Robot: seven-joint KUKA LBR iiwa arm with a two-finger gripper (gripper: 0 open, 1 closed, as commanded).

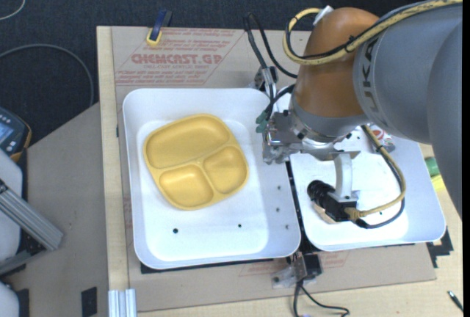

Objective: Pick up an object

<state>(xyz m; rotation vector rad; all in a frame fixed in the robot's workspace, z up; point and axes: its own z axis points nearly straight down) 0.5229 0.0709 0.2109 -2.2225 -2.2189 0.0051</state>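
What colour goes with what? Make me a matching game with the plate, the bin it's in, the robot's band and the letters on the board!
Things:
1. divided plate
2. left bin
3. arm's band
4. lettering on the board

Colours:
A. red
B. yellow
C. orange
D. white

Pairs: 1-B, 2-D, 3-C, 4-A

Bright, even overhead light; soft glare on glossy orange wrist band [336, 62] and shallow white plastic left bin [220, 229]; shadows faint, slight blur.
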